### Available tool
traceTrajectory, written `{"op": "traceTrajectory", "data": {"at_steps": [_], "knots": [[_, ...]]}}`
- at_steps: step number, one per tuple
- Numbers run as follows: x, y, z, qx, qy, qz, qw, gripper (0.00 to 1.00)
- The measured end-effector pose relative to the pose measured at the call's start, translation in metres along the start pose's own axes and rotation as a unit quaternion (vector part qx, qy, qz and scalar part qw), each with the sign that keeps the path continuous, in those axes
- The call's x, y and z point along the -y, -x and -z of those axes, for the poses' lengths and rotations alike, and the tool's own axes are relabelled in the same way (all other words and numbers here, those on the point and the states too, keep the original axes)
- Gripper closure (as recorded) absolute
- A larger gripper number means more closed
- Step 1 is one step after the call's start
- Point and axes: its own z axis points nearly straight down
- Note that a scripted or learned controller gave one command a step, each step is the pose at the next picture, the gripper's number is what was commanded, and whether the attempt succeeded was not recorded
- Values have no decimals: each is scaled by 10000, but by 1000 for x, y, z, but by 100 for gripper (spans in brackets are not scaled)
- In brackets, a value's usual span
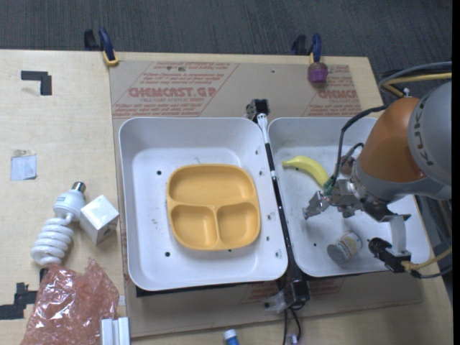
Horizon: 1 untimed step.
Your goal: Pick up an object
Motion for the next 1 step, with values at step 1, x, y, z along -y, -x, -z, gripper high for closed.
{"op": "traceTrajectory", "data": {"at_steps": [1], "knots": [[41,-7,-10,-3,-10,7,10000,0]]}}
